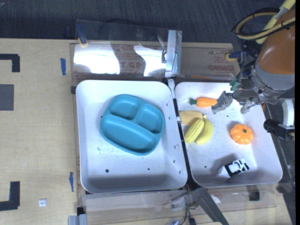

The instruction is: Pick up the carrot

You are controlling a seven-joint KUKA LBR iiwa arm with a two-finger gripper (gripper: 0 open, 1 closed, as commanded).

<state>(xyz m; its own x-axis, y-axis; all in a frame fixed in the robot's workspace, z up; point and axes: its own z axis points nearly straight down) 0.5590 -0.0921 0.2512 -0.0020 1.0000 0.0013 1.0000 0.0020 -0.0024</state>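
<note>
Orange and smooth, the tapered carrot [206, 102] lies at 11 o'clock in the right bin [267, 170], long axis nearly level, green top toward 9 o'clock. Grey metal gripper [233, 102] hangs just beside its blunt end, fingers spread apart, gripping nothing. Glossy bananas [199, 129] lie below.

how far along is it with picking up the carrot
Done: the arm has reached into the right bin, and the pincer is open beside the carrot. In hand: nothing; the carrot lies on the bin floor near the bananas. Left: close on the carrot and lift it.
</note>
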